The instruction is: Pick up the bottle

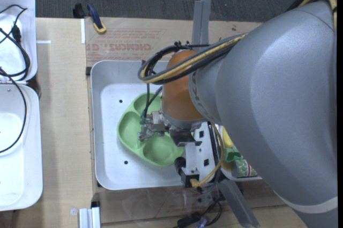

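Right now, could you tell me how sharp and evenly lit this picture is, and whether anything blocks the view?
Camera view: even, soft light with faint shadows; the white bin is bright but not blown out; the green divided plate and the claw are fairly sharp; the grey arm, close to the lens, looms large and covers most of the bin's right side.

Even, fairly bright overhead light. White bin (107, 130) near-overexposed at frame centre, soft shadow along its inner left wall. Broad dull sheen on grey arm (278, 98) at right; arm close to lens, slightly soft. Dark floor along top edge dim. Mild graininess throughout.
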Tool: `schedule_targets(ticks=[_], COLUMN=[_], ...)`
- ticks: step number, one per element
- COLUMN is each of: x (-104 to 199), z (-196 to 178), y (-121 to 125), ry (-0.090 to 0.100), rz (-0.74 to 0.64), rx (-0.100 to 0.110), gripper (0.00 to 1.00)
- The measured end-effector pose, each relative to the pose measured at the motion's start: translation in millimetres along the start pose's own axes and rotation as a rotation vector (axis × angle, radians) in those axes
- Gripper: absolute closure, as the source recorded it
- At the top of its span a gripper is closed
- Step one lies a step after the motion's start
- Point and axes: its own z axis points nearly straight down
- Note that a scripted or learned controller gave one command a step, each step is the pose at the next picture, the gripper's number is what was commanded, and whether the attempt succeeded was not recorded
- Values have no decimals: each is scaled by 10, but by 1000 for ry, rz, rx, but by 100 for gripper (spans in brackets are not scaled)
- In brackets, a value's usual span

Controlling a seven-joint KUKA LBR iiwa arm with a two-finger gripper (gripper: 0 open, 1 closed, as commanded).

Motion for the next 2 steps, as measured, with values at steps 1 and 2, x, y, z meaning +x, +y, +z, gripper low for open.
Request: schedule_targets(ticks=[1, 2], x=[369, 448], z=[15, -8], y=[295, -297], ry=[-2, -2], rz=[172, 324], rx=[4, -3], gripper=[0, 0])
